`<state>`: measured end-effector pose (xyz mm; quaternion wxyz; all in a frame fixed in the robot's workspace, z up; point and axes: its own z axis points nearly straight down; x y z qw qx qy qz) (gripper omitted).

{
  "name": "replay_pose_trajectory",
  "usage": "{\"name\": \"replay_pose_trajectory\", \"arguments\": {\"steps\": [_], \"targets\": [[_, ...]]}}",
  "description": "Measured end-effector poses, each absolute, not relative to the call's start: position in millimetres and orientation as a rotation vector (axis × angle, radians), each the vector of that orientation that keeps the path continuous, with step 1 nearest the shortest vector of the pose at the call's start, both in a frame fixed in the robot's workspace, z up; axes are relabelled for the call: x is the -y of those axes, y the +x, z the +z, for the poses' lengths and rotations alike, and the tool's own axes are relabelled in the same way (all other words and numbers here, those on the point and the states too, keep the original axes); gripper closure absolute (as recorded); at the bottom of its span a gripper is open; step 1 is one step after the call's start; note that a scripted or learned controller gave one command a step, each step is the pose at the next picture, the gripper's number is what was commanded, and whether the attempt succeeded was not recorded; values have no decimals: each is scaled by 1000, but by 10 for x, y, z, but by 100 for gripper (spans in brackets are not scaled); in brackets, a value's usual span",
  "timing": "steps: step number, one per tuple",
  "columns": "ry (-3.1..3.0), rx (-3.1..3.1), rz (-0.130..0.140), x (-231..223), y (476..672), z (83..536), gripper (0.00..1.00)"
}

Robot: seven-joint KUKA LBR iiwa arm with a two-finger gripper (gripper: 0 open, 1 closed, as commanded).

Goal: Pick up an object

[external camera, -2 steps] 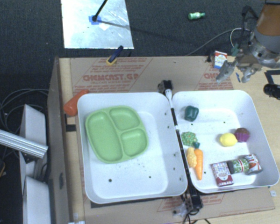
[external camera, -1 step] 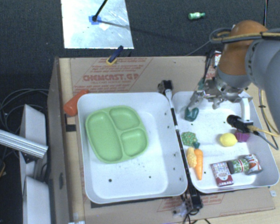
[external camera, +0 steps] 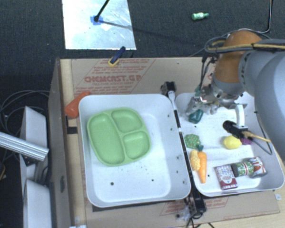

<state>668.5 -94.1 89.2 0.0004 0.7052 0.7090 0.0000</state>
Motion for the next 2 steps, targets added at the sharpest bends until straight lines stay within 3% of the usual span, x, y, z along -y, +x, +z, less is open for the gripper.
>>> {"name": "replay_pose_trajectory", "arguments": {"steps": [1, 2], "targets": [[2210, -2227, 4, 939, 6700, 1010, 100], [2213, -2225, 7, 543, 6318, 1954, 100]]}}
